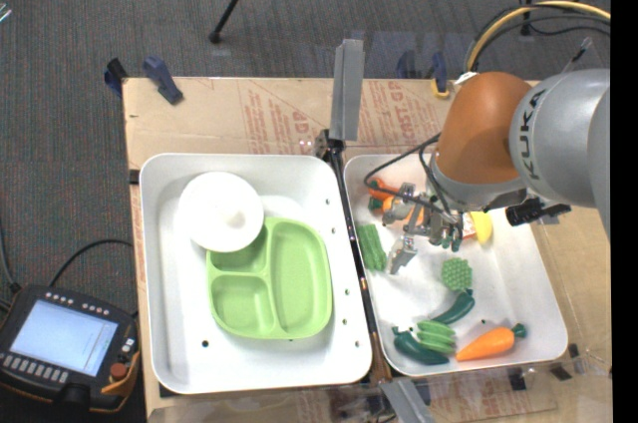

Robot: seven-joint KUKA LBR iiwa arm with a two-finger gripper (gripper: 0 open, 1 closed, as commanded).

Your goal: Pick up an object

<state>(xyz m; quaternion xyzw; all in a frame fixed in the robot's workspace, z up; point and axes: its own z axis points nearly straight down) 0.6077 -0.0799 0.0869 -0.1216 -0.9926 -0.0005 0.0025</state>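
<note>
Pincer (407,251) first: it hangs from the grey arm (558,137) low over the right bin (543,296), toward that bin's upper-left part. Metal parts and cables crowd the tip, so I cannot tell how it is set, and nothing is plainly caught in it.

Taking the right bin as the landmark, the toys lie loose on its floor, probably scattered so that any of them may serve as the thing to pick up. Just beside the pincer, along the bin's left wall, lies a ribbed green vegetable (372,246). An orange piece (380,193) sits behind the pincer near the bin's upper-left corner, partly covered by the wrist. A yellow piece (482,227) peeks out under the arm toward the bin's middle. Nearer the front lie a small knobbly green piece (458,272), a dark green curved one (454,308), a dark green vegetable with a ribbed light-green piece on it (427,341), and a carrot (488,342) near the front right corner.

Left of the right bin, the other bin (159,311) holds a green divided tray (271,283) with a white bowl (220,211) overlapping its upper-left corner.

By my judgement the ribbed green vegetable is the likeliest target, being closest; its place against the wall could hinder a clean grasp.
</note>
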